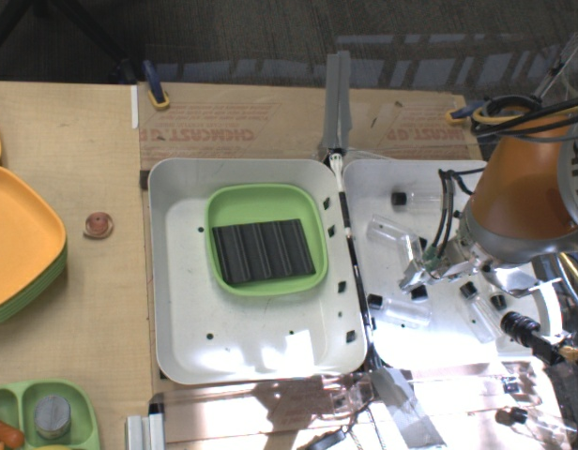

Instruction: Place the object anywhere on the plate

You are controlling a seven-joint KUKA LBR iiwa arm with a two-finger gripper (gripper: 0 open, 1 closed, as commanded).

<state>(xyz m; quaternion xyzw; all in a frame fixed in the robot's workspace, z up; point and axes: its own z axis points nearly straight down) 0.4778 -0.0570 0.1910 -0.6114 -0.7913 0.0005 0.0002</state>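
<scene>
Carefully settle the gripper [426, 272], low in the right bin [383, 181] among clear vials [390, 233], onto one. I cannot tell its grip. The green plate [263, 202] waits centre-left, bearing a dark ridged block [263, 251].

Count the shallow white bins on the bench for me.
2. One shallow white plastic bin sits left of the centre divider and holds a square green plate with a dark ribbed block on it. The other white bin sits right of it, under the arm's tool.
</scene>
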